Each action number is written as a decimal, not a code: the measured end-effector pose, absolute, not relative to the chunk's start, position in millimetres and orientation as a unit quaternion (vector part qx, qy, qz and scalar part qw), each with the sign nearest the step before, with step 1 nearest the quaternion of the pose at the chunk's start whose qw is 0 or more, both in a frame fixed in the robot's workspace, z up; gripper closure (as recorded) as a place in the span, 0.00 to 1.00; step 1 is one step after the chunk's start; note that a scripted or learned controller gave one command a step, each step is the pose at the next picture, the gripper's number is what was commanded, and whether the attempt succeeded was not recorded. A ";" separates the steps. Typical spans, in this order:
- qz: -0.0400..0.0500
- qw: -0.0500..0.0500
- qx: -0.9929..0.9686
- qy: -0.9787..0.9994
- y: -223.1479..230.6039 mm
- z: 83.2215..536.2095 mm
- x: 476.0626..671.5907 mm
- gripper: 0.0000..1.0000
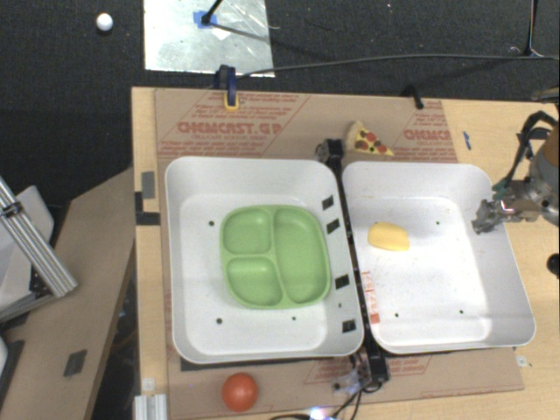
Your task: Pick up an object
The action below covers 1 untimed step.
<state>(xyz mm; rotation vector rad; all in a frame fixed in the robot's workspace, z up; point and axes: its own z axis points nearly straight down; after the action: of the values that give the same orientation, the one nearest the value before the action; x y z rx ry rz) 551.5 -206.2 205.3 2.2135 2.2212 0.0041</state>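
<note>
A small yellow object lies on the floor of the right bin, toward its left side. My gripper hangs at the right rim of that bin, well to the right of the yellow object and apart from it. A green divided tray rests in the middle of the left bin.
A toy pizza slice lies on the board behind the bins. A red ball sits in front of the left bin. Black clips line the seam between the bins. A blue clamp stands at the board's back edge.
</note>
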 end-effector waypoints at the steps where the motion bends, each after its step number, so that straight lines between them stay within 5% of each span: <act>1: 0.002 0.004 0.705 0.709 -202.8 266.8 559.4 1.00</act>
<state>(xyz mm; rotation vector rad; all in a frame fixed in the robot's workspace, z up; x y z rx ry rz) 559.4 -202.8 266.8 2.2106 2.2223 0.0053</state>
